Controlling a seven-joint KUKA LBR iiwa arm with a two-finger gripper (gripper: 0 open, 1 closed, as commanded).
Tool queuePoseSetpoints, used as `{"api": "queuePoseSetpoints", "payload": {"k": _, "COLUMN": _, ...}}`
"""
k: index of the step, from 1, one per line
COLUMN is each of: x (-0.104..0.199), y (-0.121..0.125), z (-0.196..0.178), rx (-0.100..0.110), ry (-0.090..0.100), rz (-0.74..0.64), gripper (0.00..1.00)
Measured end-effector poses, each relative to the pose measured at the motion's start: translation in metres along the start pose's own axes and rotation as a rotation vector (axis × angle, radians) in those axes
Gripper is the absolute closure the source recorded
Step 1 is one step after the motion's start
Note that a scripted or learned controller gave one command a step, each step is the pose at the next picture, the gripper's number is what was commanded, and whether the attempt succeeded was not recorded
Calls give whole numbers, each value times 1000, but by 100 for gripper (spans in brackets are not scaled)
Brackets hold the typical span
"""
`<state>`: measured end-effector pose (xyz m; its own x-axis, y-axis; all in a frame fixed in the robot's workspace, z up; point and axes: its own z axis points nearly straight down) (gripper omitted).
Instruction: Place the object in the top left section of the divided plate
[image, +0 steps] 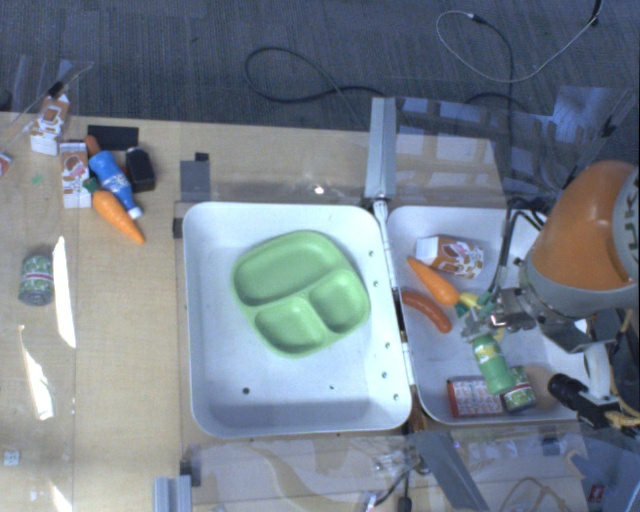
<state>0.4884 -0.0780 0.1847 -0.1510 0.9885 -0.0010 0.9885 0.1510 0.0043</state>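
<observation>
Gripper (487, 318) hovers in the right bin, its state I cannot tell, right over the green bottle (493, 362) lying lengthwise toward the camera, divided plate (300, 292) well off left

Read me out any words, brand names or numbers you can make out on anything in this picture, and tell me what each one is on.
No text here can be read.
Small cartons on the bench: printed faces, too small.
Can on the bench: label blurred.
Blue bottle: label blurred.
Pouch in the right bin: print blurred.
Green bottle by the gripper: label too small.
Red box: print unreadable.
Green divided plate: no markings.
</observation>
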Motion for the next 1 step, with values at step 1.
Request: {"api": "queuePoseSetpoints", "payload": {"k": 1, "x": 65, "y": 70, "z": 1, "rx": 1, "ry": 1, "rz": -189, "gripper": 100}}
